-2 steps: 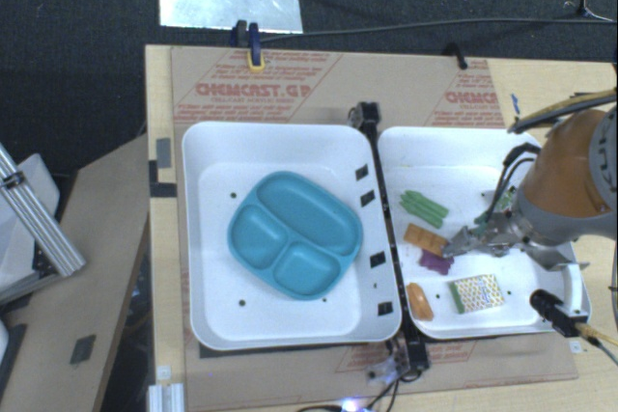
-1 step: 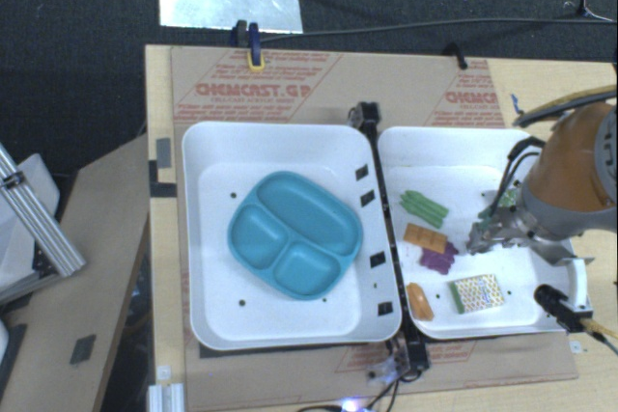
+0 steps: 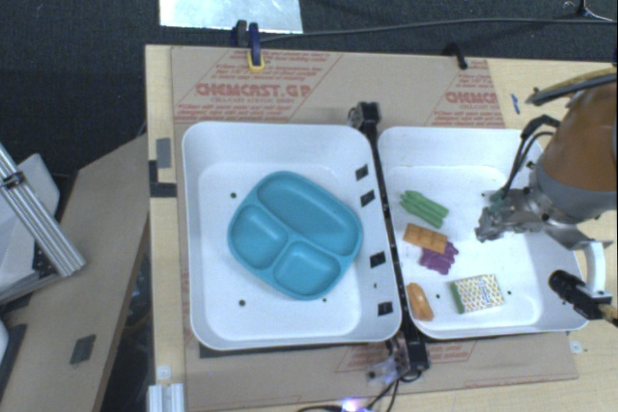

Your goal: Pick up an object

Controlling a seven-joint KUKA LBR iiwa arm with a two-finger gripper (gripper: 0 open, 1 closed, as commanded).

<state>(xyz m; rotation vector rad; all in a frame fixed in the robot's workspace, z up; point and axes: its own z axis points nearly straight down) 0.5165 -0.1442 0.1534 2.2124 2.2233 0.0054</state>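
Observation:
The right bin [image 3: 454, 154] holds several small items: a green ridged piece [image 3: 423, 206], an orange block [image 3: 424, 236], a purple piece [image 3: 437, 257], an orange rounded piece [image 3: 420, 300] and a speckled green-edged sponge [image 3: 477, 292]. My gripper [image 3: 491, 220] hangs low over the right bin's middle, to the right of the green and orange pieces and above the sponge. Nothing shows between its fingertips.
The left bin [image 3: 208, 169] holds a blue divided plate [image 3: 294, 233]. A black divider with clips [image 3: 377, 207] runs between the bins. The arm's grey and orange body [image 3: 579, 159] covers the right bin's far right side.

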